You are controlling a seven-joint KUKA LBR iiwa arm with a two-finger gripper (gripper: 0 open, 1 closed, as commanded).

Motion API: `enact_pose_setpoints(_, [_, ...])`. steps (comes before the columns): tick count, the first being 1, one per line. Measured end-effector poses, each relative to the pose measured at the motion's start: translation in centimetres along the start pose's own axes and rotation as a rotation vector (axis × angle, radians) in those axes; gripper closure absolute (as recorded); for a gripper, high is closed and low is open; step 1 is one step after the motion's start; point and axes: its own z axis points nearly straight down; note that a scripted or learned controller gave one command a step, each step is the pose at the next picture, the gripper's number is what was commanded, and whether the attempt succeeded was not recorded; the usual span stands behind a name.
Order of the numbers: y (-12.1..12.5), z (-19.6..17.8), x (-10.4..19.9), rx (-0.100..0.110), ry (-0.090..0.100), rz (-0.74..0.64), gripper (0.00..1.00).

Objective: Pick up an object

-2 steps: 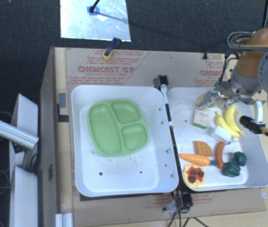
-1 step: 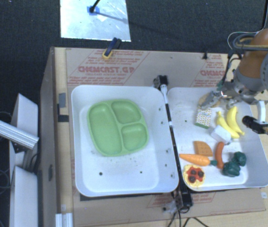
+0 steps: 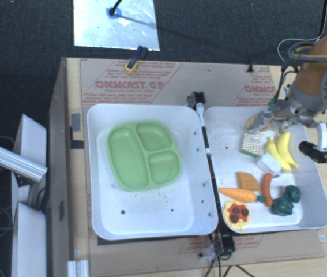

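Note:
My gripper (image 3: 259,122) hangs low over the back of the right bin (image 3: 226,128), with the grey arm and its orange band (image 3: 324,48) behind it to the right. Just in front of it lies a small white and green packet (image 3: 251,144). Yellow bananas (image 3: 282,149) lie to its right, with a white block (image 3: 269,164) below them. Nearer the front are an orange cracker (image 3: 247,180), a carrot (image 3: 238,194), a red sausage (image 3: 266,188), green broccoli (image 3: 285,200) and a small yellow tart with berries (image 3: 237,214). I see nothing held.
The left bin (image 3: 102,212) holds a green divided plate (image 3: 144,154). A black rod (image 3: 205,137) runs along the divider between the bins. A yellow and blue tool (image 3: 135,59) lies on the cardboard behind the bins.

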Motion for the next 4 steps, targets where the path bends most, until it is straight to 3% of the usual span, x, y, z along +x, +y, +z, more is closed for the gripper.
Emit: enact_pose_setpoints(4, [0.01, 0.01, -0.01, 0.0, -0.002, -0.003, 0.0])
